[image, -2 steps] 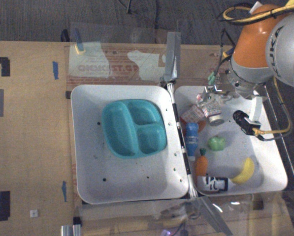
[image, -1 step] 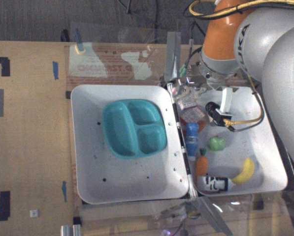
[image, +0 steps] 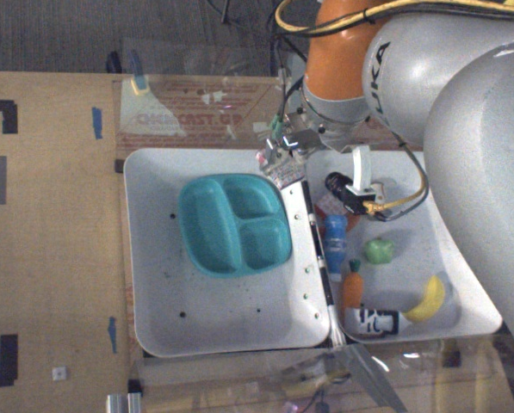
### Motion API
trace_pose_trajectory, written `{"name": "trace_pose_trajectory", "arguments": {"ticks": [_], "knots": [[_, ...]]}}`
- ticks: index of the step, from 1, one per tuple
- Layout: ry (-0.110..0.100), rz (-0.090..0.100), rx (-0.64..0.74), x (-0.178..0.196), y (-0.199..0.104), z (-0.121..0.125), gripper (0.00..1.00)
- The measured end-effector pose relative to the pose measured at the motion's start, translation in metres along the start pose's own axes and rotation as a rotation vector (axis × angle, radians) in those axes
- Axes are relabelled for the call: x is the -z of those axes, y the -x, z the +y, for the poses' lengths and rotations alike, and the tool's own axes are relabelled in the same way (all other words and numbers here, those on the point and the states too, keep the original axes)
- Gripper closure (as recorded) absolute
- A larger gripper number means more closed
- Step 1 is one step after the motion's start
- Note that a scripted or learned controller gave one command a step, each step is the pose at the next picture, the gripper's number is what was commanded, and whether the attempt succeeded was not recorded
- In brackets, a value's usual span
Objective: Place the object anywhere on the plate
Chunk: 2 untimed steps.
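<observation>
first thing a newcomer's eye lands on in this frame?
The big grey KUKA arm with its orange band, reaching in from the right, its gripper above the bins' dividing edge. Next, the teal three-compartment plastic plate in the left white bin; then the yellow banana in the right bin.

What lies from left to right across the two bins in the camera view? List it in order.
Teal plate in the left bin → blue bottle → green apple → banana. The carrot and the gripper overlap the bottle's span, so they are left out.
</observation>
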<state>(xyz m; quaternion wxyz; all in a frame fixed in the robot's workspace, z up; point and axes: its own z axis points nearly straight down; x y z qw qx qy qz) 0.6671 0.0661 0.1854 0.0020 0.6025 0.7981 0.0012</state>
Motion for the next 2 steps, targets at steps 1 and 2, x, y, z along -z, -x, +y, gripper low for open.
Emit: {"name": "trace_pose_trajectory", "arguments": {"ticks": [1,2], "knots": [[-0.005,0.003,0.140,-0.0159,-0.0712,-0.0041,1.00],[-0.004,0.003,0.140,-0.0156,-0.0710,-0.0040,0.00]]}}
